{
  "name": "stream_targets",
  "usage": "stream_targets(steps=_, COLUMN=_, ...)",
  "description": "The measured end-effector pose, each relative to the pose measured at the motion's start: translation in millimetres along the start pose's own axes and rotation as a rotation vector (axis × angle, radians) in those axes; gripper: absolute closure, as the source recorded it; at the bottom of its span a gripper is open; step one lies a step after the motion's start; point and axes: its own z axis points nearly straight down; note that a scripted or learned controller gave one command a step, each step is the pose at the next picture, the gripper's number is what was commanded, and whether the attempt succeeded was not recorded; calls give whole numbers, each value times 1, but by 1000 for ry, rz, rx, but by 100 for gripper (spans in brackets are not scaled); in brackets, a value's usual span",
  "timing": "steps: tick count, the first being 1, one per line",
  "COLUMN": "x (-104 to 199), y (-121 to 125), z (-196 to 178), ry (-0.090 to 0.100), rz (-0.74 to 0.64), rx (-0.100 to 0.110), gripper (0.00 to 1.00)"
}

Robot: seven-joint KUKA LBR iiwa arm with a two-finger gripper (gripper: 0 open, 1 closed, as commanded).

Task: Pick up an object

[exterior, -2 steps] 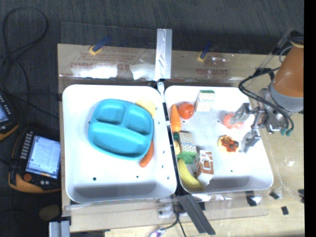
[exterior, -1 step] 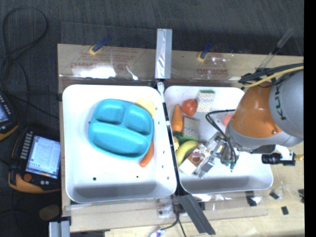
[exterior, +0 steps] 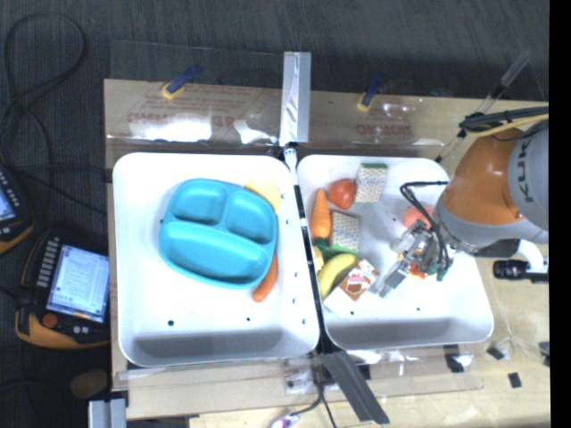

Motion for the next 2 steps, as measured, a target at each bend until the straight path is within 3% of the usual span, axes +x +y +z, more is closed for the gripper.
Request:
stream_targets(steps=1, x=-19, y=-22, z=-108, ry=11, rz=-267, rx=7, gripper=0)
stream_targets(steps=2, x=9, y=32, z=0, ry=1, rz=-74, rx=6, gripper=0)
